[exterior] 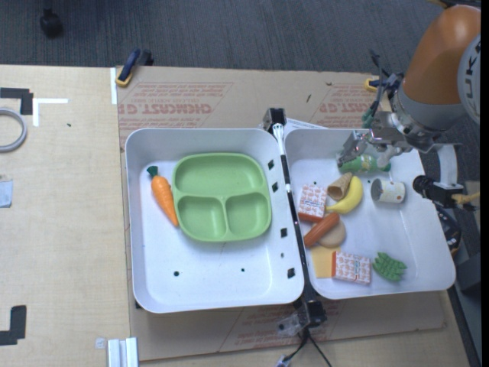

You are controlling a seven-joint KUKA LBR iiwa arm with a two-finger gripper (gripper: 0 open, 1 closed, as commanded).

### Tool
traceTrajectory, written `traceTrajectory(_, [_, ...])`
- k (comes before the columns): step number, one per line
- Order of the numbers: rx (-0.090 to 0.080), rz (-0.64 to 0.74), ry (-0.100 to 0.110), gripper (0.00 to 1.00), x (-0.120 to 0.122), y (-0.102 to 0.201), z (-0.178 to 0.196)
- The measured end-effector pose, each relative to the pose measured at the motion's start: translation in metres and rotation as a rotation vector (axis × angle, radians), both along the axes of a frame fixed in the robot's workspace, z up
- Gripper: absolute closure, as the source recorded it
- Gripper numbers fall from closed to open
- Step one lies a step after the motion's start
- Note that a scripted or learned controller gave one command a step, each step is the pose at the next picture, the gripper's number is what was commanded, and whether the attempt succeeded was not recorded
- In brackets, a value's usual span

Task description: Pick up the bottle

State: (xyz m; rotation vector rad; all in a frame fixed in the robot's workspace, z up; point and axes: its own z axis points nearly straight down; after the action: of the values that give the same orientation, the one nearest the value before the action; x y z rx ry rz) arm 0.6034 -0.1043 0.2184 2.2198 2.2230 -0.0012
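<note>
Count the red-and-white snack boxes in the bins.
2, both in the right bin: one snack box near its left wall beside the banana, one near the front by the green toy. More could hide under the arm.

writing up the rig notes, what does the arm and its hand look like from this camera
The arm has a rounded, glossy orange section with grey housing and dark lettering at its right edge. Below it, a grey metal wrist carries thin cables and leads to a small metallic hand of silver parts. A separate black fitting sits just right of it.
</note>
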Motion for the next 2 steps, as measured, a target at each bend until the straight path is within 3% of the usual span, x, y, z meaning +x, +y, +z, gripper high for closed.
traceTrajectory(1, [-0.007, 0.125, -0.021, 0.0, 0.049, -0.033, -0.099])
traceTrajectory(2, [-0.014, 0.122, -0.024, 1.0, 0.049, -0.036, -0.088])
